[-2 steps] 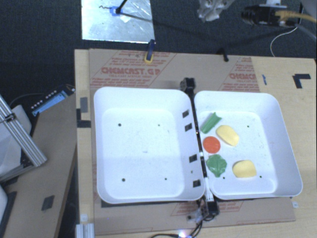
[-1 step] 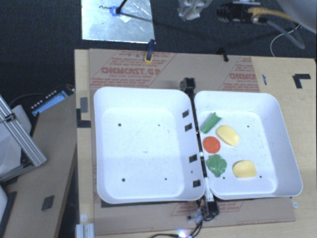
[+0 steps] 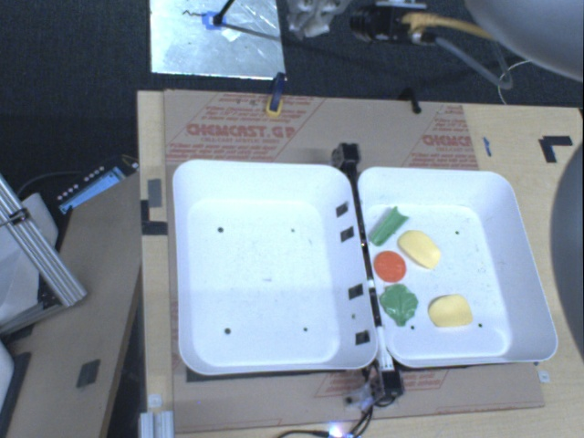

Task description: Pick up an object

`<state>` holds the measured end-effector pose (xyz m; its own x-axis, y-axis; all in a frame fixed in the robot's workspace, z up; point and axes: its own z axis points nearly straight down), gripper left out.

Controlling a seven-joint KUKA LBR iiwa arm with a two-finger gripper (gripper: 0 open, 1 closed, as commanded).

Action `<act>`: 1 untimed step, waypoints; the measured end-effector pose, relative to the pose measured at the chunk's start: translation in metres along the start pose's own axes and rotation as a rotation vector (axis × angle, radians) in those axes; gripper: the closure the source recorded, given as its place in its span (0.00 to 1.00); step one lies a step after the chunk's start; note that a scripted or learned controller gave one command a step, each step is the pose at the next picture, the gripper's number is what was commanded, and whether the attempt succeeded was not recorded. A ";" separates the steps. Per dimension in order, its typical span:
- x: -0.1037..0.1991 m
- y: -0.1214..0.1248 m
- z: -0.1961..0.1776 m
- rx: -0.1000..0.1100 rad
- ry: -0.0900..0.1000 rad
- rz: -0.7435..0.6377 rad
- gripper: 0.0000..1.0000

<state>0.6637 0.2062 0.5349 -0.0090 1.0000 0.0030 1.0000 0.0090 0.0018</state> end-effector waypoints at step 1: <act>0.030 0.005 0.000 0.000 -0.001 0.002 1.00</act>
<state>0.6681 0.2360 0.5348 -0.0071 1.0000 0.0016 1.0000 0.0071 0.0016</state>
